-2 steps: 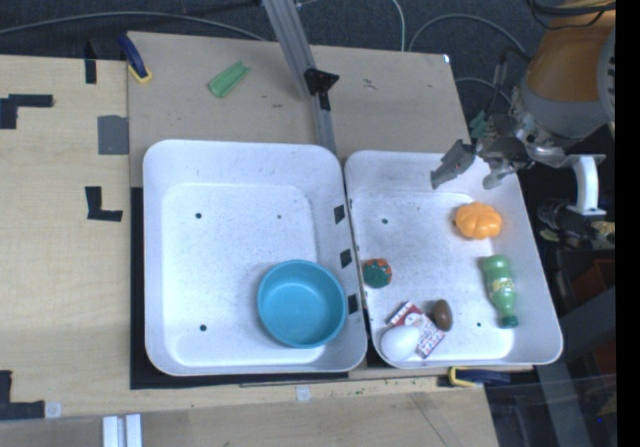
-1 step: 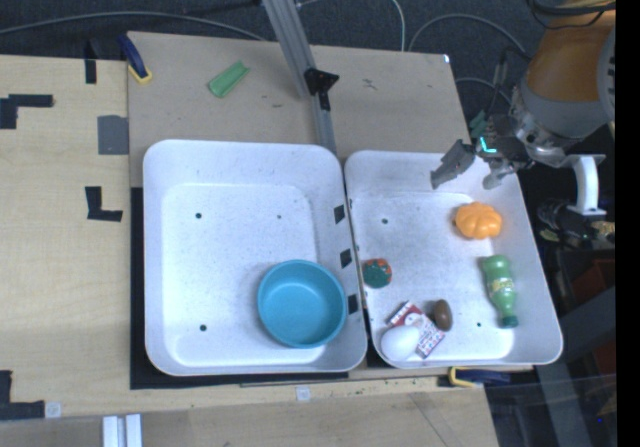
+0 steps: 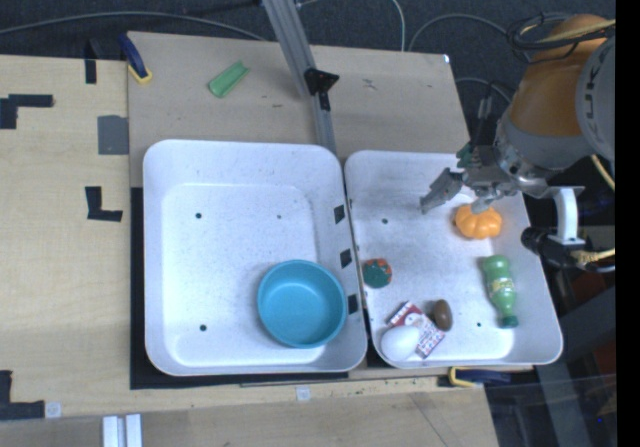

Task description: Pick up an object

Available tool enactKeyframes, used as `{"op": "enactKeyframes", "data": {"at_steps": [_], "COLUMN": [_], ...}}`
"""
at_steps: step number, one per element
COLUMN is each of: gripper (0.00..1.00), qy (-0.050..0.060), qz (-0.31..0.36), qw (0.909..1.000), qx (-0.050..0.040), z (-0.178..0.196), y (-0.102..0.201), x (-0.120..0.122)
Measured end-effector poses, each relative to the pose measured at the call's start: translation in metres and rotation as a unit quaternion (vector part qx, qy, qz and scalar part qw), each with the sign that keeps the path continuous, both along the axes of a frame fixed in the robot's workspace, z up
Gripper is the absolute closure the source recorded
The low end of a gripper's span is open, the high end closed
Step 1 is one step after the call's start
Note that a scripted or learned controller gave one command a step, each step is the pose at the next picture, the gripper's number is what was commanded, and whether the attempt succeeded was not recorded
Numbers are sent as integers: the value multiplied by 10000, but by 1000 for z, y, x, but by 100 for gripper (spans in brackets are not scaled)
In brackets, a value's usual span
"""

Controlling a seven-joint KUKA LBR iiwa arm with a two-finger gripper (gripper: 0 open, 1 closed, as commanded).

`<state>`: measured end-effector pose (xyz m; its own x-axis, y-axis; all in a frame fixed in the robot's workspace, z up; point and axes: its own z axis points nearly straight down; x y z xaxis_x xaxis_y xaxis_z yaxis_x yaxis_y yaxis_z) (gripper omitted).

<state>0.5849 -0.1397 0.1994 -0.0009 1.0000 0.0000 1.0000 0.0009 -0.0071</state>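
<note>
Tabletop (image 3: 60,235) under the fixed camera carries two shallow white bins side by side. The left bin (image 3: 175,175) holds a blue bowl (image 3: 300,303) near its front right corner. The right bin (image 3: 400,175) holds the small clutter: an orange pumpkin-shaped toy (image 3: 478,222) toward the far right, a green bottle (image 3: 499,288) just in front of it, a teal and red ball (image 3: 377,273) near the divider, and by the front wall a white egg-shaped piece (image 3: 400,342), a red and white packet (image 3: 420,330) and a brown pebble-like item (image 3: 441,314) crowded together.

The arm reaches in from the right, and the tool (image 3: 463,193) hangs above the right bin with its fingers spread apart; one finger (image 3: 438,192) angles out to the left, the other sits right by the top of the orange toy. Nothing lies between them (so nothing is held yet). The orange toy looks like the likeliest target, resting on the bin floor just beside and below the tool.

The risk from here, as I judge it, is misalignment: the tool seems offset to the toy's upper left, so a straight descent could land a finger on the rounded top and push or roll the toy toward the bin wall. The rounded shape may also slip out of a shallow pinch.
</note>
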Motion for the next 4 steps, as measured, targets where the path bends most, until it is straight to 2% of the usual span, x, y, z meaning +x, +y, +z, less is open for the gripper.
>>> {"op": "enactKeyframes", "data": {"at_steps": [2, 3, 4], "gripper": [0, 100, 100], "qy": [3, -21, -50], "qz": [2, 5, -4], "qw": [10000, 10000, 10000], "qx": [5, 1, -6], "z": [-99, -85, -38], "y": [10, 10, 1], "x": [-1, 0, 4]}}
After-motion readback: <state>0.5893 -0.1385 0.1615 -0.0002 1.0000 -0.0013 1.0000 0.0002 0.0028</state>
